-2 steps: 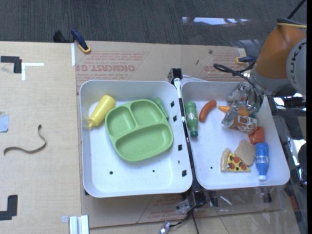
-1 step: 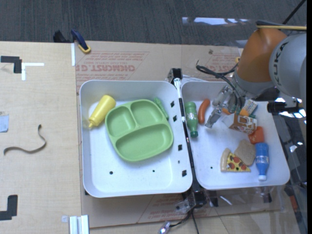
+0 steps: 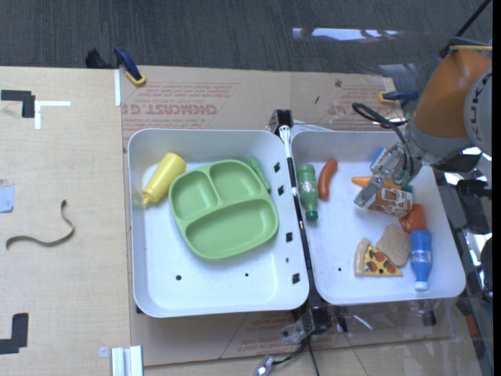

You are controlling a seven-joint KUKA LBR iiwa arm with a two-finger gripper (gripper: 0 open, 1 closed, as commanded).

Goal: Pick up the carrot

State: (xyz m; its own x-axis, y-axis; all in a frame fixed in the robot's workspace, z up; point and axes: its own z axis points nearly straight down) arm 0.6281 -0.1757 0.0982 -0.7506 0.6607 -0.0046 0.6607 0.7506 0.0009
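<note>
Pincer (image 3: 374, 188) low in the right bin (image 3: 344, 288), metal fingers slanting down and toward the bin's middle, tips just over a small orange-and-white carton (image 3: 391, 200); whether it is released or clenched cannot be told, as the finger gap is lost against the carton. Carrot (image 3: 362, 182): an orange stub poking out just beside the pincer tips on the side toward the bin divider, its far end hidden under the fingers. Touching or merely close, unclear. Further out on that same side lies a red-orange sausage (image 3: 326, 176), then a green bottle (image 3: 307, 191) hard against the divider. On the near side of the pincer, toward the bin's front wall: a bread slice (image 3: 395, 245), a pizza wedge (image 3: 371, 260), a blue bottle (image 3: 420, 258); a red item (image 3: 412, 218) sits just past the carton. Left bin (image 3: 156, 288), well apart from the pincer, carries a green divided plate (image 3: 225, 210) and a yellow bottle (image 3: 162, 177). Handling judgement: carrot looks like a small moulded toy, so probably light, rigid, smooth-skinned and tapered, apt to squirt out of a pinch taken near the thin end or to roll. Best hold likely across the thicker mid-body, fingers straddling the long axis, clear of the carton crowding it. Nothing seen between the fingers, so the pick reads as not yet made.
</note>
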